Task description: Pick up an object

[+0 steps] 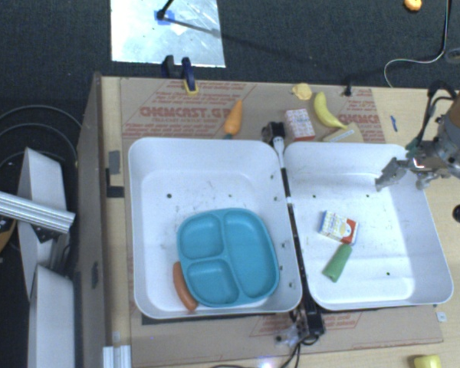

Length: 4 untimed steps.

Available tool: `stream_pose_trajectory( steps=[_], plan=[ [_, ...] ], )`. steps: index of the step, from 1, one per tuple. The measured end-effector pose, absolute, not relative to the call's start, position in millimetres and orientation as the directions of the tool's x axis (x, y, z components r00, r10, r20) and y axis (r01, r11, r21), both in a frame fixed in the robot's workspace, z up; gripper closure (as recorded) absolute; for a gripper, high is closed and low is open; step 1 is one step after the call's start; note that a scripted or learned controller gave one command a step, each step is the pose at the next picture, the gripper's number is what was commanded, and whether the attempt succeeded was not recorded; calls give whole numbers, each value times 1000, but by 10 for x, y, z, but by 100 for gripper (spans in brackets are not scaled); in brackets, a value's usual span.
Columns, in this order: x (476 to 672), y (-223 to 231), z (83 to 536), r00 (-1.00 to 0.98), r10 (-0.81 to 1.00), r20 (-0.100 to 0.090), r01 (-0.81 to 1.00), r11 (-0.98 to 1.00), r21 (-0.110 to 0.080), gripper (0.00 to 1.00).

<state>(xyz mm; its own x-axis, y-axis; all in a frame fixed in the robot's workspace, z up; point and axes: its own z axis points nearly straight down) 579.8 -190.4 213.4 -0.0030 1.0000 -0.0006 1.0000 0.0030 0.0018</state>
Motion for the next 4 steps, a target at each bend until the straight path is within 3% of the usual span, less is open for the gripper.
stream_pose_trajectory(
  steps=[1, 2, 3, 4],
  plan=[
    [5481, -1431, 1432, -5, 1000, 1, 1000, 5, 1, 0],
    [5031, -1020, 820, -1, 1000, 2, 1000, 1, -3, 0],
    [5060, -1033, 945, -2, 1000, 2, 1000, 2, 2, 100],
    [5140, -347, 1882, -9, 1000, 0, 1000, 9, 6, 100]
  ],
)
